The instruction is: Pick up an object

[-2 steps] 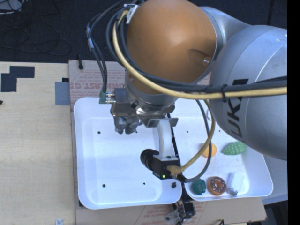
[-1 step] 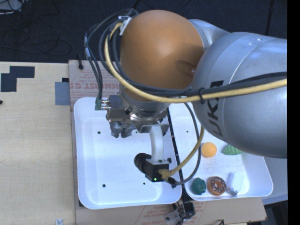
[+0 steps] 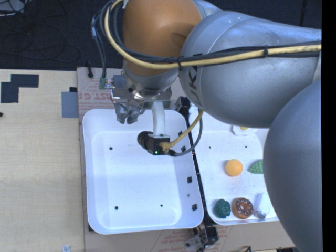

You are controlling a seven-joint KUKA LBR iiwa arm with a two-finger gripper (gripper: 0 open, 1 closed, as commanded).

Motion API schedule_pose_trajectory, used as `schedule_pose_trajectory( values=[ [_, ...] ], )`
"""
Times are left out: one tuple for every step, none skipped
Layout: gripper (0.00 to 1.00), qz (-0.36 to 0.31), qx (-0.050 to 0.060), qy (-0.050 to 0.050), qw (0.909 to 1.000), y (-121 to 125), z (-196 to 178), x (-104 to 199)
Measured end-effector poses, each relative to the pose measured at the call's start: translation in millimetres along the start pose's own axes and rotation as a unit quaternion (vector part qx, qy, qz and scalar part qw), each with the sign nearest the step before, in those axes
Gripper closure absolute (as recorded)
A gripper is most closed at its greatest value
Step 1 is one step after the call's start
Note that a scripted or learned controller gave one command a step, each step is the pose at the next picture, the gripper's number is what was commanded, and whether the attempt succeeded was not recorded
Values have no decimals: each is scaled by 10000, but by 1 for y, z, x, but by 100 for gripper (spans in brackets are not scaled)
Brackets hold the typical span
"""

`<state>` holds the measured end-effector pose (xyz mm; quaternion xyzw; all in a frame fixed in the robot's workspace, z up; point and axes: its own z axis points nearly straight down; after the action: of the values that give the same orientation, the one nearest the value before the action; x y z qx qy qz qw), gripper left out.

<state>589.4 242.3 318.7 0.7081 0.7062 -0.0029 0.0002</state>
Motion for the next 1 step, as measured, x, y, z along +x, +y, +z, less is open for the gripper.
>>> schedule_pose_trajectory(
  values=[
    [100,-9,-28,20,10000,35,-40,-1]
  ],
)
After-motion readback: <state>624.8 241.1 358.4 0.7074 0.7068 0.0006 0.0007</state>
